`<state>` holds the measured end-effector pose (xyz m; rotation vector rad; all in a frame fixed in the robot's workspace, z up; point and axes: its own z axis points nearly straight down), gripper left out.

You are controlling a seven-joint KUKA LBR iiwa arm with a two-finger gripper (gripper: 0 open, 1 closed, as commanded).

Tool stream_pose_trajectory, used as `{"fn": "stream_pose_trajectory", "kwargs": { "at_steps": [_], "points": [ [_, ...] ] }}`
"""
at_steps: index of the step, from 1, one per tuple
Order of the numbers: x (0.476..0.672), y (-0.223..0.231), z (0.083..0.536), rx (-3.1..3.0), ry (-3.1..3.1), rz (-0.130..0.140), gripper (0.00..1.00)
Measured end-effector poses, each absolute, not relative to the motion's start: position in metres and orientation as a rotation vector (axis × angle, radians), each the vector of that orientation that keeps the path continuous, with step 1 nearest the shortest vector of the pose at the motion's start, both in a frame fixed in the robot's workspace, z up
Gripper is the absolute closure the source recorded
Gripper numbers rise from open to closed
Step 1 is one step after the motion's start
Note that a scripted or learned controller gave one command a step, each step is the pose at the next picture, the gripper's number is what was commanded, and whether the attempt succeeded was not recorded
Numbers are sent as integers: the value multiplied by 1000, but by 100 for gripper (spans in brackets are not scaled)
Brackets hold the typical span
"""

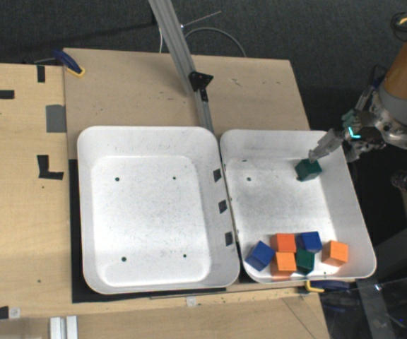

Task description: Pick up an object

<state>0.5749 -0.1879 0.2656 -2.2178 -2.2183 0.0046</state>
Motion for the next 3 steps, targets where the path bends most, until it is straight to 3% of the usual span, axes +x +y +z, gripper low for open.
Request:
{"fn": "stream_pose_trajectory", "kwargs": {
  "at_steps": [1, 3],
  "points": [
    [576, -188, 268, -2219, -2223, 1, 0],
    [574, -185, 140, -2216, -2218, 8, 0]
  ]
}}
